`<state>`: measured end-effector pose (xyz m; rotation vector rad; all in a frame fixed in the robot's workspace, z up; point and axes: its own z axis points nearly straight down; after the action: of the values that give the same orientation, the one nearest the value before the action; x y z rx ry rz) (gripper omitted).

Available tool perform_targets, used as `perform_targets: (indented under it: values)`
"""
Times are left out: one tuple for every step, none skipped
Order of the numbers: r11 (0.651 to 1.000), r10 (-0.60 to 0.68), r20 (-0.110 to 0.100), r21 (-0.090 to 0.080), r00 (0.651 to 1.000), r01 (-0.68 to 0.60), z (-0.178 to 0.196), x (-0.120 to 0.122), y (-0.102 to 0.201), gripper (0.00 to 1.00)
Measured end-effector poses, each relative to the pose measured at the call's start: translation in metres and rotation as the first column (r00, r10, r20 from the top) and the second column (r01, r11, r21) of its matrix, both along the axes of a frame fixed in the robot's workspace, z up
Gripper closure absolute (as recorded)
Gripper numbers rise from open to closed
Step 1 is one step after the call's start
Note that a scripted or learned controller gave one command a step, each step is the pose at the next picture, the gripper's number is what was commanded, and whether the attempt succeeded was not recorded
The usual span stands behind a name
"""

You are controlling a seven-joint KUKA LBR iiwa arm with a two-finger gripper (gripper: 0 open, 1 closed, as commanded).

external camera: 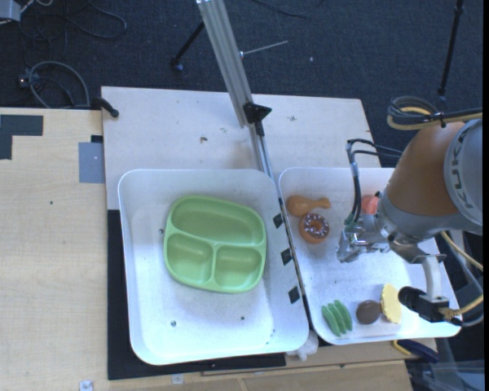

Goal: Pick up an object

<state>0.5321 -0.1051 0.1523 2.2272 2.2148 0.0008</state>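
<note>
Metal-grey and small, the pincer (352, 247) hangs over the middle of the right bin (330, 296), below the orange band of the arm (428, 182); you cannot tell from this slant whether it is released or clenched, and nothing shows in its grip.

Just to its left in the same bin you have a doughnut (314, 227) with brown icing and pale specks, touching an orange, pear-shaped toy (303, 205) that lies above it. A red piece (369, 204) peeks out beside the arm, too hidden to name. Along the near edge of that bin lie a green ribbed thing (337, 318) like a bunch of pods, a dark brown round lump (367, 311) just right of it, and a flat yellow piece (390, 303) touching the lump's right side.

The left bin (143, 300) holds a pale green plastic tray (216, 243) with three compartments, rounded at the corners and lying flat near the bin's middle. Both bins are shallow, white and smooth, with a few dark specks on their floors, and black clips (284, 255) sit along the wall where they meet.

A ribbed aluminium rail (228, 55) slants down from the top to the seam between the bins. The bins rest on a pale board on the bench (41, 243), light wood to your left. Beyond it the floor (130, 23) is dark carpet with loose cables.
</note>
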Motion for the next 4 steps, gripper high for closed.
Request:
perform_targets:
  values:
    - [1.0, 0.003, 0.002, -0.001, 1.0, -0.003, 0.054, -0.003, -0.008, 1.0]
    - [1.0, 0.006, 0.002, 0.0, 1.0, -0.006, 0.097, -0.004, -0.008, 1.0]
    - [1.0, 0.01, -0.004, 0.003, 1.0, -0.01, 0.083, -0.002, 0.041, 1.0]
    - [1.0, 0.01, -0.003, 0.002, 1.0, -0.01, 0.088, 0.008, 0.1, 1.0]
